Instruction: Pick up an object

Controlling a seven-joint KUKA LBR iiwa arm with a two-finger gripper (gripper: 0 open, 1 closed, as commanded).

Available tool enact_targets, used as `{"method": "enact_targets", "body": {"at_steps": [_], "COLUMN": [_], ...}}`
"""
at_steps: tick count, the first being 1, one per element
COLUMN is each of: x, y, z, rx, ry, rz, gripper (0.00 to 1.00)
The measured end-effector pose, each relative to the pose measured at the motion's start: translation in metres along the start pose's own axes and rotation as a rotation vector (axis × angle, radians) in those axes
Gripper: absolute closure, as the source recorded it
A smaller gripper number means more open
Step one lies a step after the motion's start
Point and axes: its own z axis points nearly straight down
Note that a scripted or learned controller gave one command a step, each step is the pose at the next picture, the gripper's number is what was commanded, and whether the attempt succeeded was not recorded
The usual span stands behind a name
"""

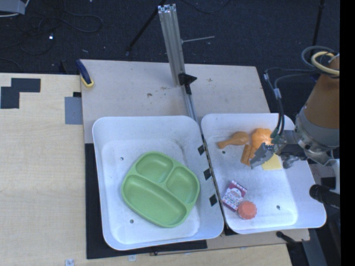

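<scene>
i see the gripper (265,158) low in the right white bin (288,218), beside an orange plastic toy (250,140); i cannot tell how its fingers stand.

- Arm (324,107): grey casing, orange band above wrist.
- Black cable along its 9 o'clock side.
- Gripper (266,153): dark grey metal fingers.

Green plate (160,189), white bins (108,148), orange toy (247,141), red-white packet (234,195).
</scene>
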Motion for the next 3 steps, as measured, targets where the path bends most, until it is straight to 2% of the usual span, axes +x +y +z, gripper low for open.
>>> {"method": "enact_targets", "body": {"at_steps": [1, 2, 3], "x": [0.000, 0.001, 0.005], "y": [0.002, 0.008, 0.004], "z": [-0.005, 0.057, 0.121], "rx": [-0.010, -0.002, 0.000], "ry": [-0.001, 0.001, 0.002], "rz": [-0.002, -0.001, -0.001], "gripper": [0.00, 0.00, 0.00]}}
